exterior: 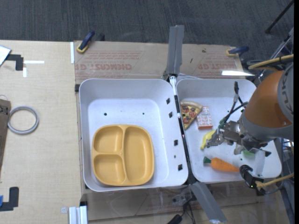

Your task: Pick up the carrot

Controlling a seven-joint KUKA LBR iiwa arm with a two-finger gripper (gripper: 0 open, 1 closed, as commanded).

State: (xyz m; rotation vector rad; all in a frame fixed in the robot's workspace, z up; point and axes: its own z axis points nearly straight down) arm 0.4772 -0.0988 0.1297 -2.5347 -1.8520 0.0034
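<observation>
Low in the right bin (266, 171), near its front wall: the carrot (223, 165), lying flat, orange body pointing right, green tip toward the divider, nothing resting on it. Just above it, the pincer (221, 137), hanging off the grey wrist with the orange band, close to the carrot but apart from it, nothing between its fingers (211, 141). Fingers apparently spread, though hard to tell for sure against the cluttered wrist and cables. Just left of the pincer, a small yellow piece (206, 139), possibly a banana; farther up, a pizza slice (189, 113) and a red-and-white carton (204, 117) beside it. Over in the left bin (88, 101), a yellow divided plate (124, 154), well apart from the work. Step in hand, by judgement: the approach, with the grasp not yet made. To do it well: shift toward the front wall until centred over the thick middle of the carrot, turn the wrist so the fingers straddle the body across its width and not along it, keep them wide during the descent, go down nearly to the bin floor, then close. Worth avoiding: the yellow piece on the way, and a pinch on the tapered end, likely to slip. Room near the front wall looks tight, so a straight vertical drop is best.
</observation>
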